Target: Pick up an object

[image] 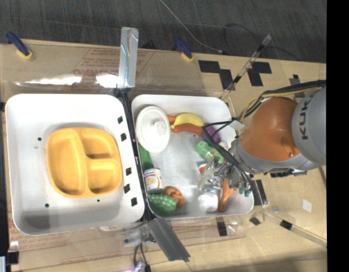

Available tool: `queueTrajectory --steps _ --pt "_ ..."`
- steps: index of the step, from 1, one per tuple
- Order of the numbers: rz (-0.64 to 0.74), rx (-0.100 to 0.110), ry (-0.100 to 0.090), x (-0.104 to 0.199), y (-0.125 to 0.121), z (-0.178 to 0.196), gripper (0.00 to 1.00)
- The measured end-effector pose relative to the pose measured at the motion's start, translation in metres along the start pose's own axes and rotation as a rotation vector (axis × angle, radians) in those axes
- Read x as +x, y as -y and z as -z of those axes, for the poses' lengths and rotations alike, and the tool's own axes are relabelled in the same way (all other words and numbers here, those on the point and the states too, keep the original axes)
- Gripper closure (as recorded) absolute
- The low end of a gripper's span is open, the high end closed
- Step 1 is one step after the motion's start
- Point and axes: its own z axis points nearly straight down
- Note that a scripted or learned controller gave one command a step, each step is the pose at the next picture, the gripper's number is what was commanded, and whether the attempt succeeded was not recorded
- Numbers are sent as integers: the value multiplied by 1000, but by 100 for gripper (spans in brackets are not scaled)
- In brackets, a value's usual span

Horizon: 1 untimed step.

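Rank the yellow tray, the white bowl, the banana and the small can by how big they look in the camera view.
1. yellow tray
2. white bowl
3. banana and small can: they look about alike, so I leave them unranked.

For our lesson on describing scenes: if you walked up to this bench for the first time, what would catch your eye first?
Probably the yellow divided tray, lying alone in the left bin. Next comes the arm's orange band, reaching in over the right bin. That bin holds a jumble of small things: a white bowl, a banana, a small can and a green toy vegetable.
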Motion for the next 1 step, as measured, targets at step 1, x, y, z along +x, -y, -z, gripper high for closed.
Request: queueTrajectory --steps 1 --pt "-149 1 2 3 5 146 100"
